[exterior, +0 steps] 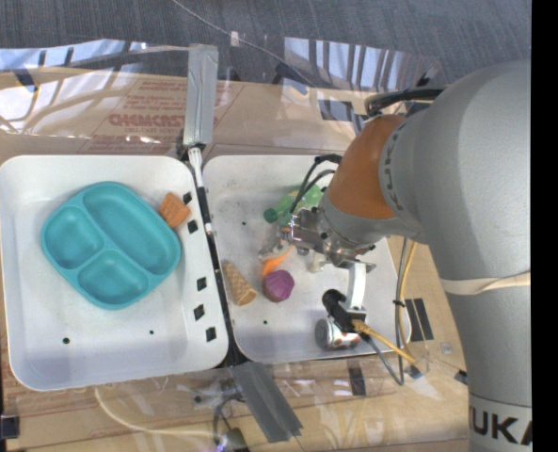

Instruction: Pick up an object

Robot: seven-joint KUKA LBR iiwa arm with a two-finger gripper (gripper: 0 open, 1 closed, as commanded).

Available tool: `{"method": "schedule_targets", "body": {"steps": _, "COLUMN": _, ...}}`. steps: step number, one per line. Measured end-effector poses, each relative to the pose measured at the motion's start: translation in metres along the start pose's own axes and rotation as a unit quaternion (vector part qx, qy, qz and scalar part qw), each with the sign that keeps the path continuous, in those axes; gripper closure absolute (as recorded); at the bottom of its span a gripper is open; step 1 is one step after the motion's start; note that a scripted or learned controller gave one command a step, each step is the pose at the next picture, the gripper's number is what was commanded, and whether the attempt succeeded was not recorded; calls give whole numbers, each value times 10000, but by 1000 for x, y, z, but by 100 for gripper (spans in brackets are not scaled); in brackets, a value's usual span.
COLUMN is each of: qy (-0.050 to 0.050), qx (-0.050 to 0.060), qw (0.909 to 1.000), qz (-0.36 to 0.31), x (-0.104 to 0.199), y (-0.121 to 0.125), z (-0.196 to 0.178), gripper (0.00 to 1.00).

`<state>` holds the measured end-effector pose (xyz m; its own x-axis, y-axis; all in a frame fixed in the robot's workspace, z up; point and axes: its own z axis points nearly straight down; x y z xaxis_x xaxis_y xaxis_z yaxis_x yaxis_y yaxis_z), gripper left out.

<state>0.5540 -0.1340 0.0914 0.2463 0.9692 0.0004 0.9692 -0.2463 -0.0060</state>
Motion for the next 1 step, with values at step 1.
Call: {"method": "schedule_targets", "body": {"steps": 1, "qy": 0, "qx": 10, "qw": 10000, "qz": -19, "x": 0, "y": 0, "z": -10, "gripper": 100}}
